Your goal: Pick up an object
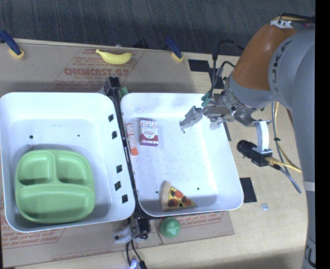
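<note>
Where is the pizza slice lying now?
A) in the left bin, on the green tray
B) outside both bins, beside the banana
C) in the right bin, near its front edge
C: the pizza slice lies on the floor of the right bin, close to its front wall.

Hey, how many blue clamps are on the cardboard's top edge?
2: one clamp at the cardboard's top left corner, another clamp near the top right, beyond the banana. More may be hidden.
</note>
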`<move>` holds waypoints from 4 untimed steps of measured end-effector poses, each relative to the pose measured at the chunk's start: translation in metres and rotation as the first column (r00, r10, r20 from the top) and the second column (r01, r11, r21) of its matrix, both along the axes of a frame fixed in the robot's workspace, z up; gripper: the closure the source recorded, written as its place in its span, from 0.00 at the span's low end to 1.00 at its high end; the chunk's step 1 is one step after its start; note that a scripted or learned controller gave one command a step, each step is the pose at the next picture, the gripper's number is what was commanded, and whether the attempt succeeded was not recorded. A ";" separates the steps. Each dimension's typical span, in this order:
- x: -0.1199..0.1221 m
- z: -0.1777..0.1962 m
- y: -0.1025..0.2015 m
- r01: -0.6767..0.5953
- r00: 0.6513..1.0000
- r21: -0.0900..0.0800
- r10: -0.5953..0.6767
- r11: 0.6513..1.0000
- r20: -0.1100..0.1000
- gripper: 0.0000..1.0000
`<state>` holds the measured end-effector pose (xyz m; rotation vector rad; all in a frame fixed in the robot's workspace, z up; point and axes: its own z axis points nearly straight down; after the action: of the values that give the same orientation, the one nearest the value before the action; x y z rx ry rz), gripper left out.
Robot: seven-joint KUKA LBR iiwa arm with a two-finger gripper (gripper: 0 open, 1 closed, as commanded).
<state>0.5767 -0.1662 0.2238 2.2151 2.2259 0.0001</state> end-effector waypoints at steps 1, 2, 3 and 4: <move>0.017 -0.112 0.067 -0.002 1.000 0.003 0.002 1.000 -0.007 0.00; 0.017 -0.101 0.067 -0.004 1.000 0.003 0.004 1.000 -0.006 1.00; 0.017 -0.101 0.067 -0.004 1.000 0.003 0.004 1.000 -0.007 0.00; 0.081 -0.016 0.035 -0.001 1.000 -0.001 0.001 1.000 0.004 0.00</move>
<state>0.6576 -0.1316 0.2073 2.2117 2.2247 0.0032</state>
